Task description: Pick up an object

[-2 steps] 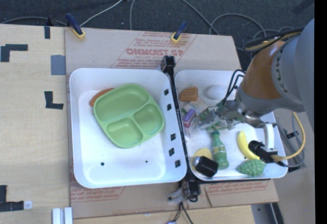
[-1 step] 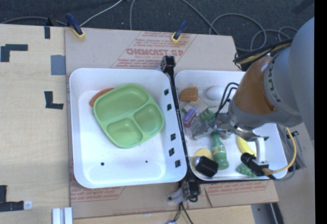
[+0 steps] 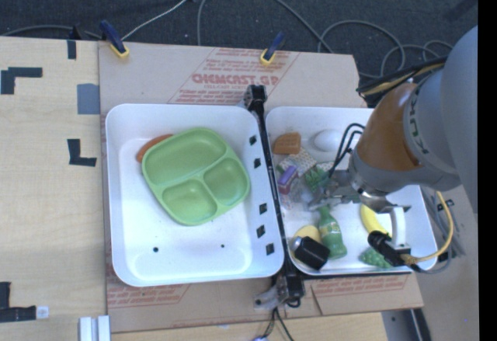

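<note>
Right now I see the arm [image 3: 423, 126] reaching in from the right over the right bin [image 3: 431, 242], its orange band turned toward the bin's middle. The gripper [image 3: 332, 193] sits low among the clutter in that bin, but I cannot tell whether its fingers are spread or pressed together; they blur into the dark and green items beneath.

Just below the gripper lies a small green bottle [image 3: 331, 232], its long axis running roughly up and down the view, tilted slightly, with the narrower end pointing toward the gripper. A yellow piece [image 3: 304, 234] sits against its left side and a black object [image 3: 311, 253] lies at the bin's near edge. Right of the bottle a yellow banana-like item [image 3: 373, 218] lies on a slant, with a green thing [image 3: 377, 258] near the front wall. Toward the far side I see a brown block [image 3: 286, 144], a white egg-shaped object [image 3: 327, 140] and a purple item [image 3: 286, 175].

The left bin [image 3: 124, 200] holds a green divided plate [image 3: 195, 175], turned at an angle, with an orange object [image 3: 149, 147] poking out from under its far left corner.

On the cardboard sheet [image 3: 155, 75] under the bins, red lettering reads "CHEMCAST", followed by letters I cannot make out. Two yellow-and-blue clamps [image 3: 113, 40] pin its far edge.
</note>
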Tool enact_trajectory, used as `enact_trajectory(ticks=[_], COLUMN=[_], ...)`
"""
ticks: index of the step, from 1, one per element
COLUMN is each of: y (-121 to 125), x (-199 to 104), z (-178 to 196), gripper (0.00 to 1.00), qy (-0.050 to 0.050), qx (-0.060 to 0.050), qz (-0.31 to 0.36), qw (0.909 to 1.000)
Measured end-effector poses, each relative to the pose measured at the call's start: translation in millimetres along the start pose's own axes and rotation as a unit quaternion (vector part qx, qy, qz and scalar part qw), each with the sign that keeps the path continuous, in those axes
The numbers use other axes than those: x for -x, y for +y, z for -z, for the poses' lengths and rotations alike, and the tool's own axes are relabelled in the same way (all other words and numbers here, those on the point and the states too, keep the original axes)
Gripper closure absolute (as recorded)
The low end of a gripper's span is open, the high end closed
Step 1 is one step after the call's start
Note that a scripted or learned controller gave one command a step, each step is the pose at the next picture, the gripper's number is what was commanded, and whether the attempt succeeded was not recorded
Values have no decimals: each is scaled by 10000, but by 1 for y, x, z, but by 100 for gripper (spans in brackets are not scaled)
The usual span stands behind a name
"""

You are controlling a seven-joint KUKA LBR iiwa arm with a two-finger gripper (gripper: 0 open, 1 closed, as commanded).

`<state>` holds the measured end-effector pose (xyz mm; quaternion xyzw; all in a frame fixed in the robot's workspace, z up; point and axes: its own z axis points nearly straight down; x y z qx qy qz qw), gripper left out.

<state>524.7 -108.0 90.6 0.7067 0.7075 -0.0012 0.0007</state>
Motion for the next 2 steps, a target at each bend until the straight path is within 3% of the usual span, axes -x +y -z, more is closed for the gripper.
enact_trajectory(ticks=[1, 2], y=[44, 6], x=[-73, -114], z=[94, 159], gripper=[100, 100], qy=[15, 14], qx=[4, 2], qz=[6, 5], qw=[10000, 10000])
